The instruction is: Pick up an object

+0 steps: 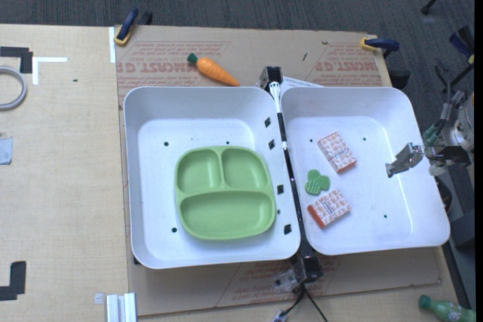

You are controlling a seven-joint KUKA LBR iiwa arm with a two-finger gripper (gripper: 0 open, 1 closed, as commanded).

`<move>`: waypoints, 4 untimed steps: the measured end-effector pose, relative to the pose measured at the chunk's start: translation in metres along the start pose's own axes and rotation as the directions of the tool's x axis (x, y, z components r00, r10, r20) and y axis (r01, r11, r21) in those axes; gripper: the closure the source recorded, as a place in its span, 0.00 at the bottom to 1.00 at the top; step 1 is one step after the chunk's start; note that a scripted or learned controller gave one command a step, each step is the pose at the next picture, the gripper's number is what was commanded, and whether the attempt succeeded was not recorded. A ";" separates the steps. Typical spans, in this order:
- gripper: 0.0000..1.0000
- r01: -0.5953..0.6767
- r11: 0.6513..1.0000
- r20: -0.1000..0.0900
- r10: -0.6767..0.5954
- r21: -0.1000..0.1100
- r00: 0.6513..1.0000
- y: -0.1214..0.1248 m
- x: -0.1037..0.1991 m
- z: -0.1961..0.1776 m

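My claw [405, 160] hangs at the right bin's [392, 109] edge, grip unreadable; nearest patterned packet [336, 152] lies leftward, tilted diagonally.

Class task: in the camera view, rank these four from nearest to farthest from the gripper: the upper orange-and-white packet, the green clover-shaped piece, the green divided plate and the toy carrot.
Measured from the gripper at the right bin's right side:
1. Upper orange-and-white packet, right bin, upper middle.
2. Green clover-shaped piece, right bin, near the divider.
3. Green divided plate, left bin.
4. Toy carrot, on the cardboard behind the left bin.
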State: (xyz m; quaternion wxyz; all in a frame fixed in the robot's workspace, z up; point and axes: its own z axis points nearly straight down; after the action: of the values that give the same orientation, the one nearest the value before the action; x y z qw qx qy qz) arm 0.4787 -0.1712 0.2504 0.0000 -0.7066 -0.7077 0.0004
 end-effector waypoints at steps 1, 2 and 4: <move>0.00 -0.119 0.993 0.000 0.119 0.001 0.993 0.048 0.073 0.113; 0.00 -0.354 0.935 0.000 0.354 0.001 0.935 0.092 0.078 0.158; 0.00 -0.352 0.936 0.000 0.352 0.002 0.936 0.092 0.078 0.149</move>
State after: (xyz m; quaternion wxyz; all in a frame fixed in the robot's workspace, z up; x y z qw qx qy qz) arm 0.5704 -0.0935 0.1014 0.0008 -0.8217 -0.5699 0.0009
